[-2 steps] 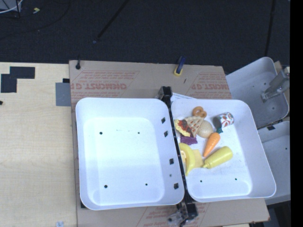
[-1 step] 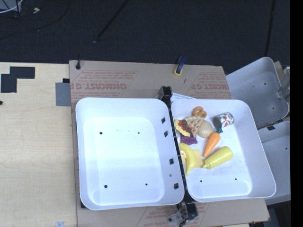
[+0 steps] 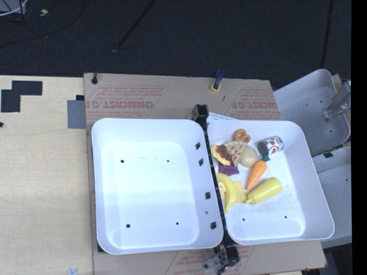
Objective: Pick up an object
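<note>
The right white bin (image 3: 287, 225) holds a cluster of toy foods in its far left part. An orange carrot (image 3: 256, 175) lies aslant beside a yellow bottle (image 3: 265, 190). A yellow banana (image 3: 228, 191) rests against the bin's left wall. Farther back sit a brown pretzel (image 3: 241, 136), a red and white can (image 3: 274, 145), a beige rounded piece (image 3: 247, 156), a tan waffle-like piece (image 3: 234, 149) and a purple piece (image 3: 228, 168). A grey part of the arm (image 3: 312, 105) stands off the bin's right far corner.
The left white bin (image 3: 146, 234) adjoins the right one along a black divider (image 3: 209, 176). Both rest on a cardboard sheet (image 3: 149, 99) on the wooden bench. A blue and yellow clamp (image 3: 217, 80) sits at the cardboard's far edge.
</note>
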Tool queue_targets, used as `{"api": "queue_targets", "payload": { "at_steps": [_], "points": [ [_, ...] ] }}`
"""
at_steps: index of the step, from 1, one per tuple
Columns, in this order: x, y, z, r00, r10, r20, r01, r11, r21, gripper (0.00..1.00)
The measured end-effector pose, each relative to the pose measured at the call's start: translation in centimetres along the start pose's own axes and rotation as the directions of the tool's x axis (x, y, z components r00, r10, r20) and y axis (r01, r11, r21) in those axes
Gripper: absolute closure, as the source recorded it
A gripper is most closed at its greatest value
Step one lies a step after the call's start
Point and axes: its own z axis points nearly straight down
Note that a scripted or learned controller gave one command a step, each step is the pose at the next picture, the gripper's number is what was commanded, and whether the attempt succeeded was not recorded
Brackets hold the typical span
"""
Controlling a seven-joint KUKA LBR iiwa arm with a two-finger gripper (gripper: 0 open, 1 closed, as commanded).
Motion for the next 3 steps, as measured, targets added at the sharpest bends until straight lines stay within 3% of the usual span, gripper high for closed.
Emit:
{"api": "queue_targets", "payload": {
  "at_steps": [1,2,3],
  "points": [
    [0.05,0.07,-0.99,1.000,-0.005,0.000,0.005,1.000,0.002,1.00],
    [0.04,0.06,-0.95,1.000,-0.005,0.000,0.005,1.000,0.003,0.00],
    [0.09,0.14,-1.94,1.000,-0.009,0.000,0.009,1.000,0.004,1.00]
  ]
}}
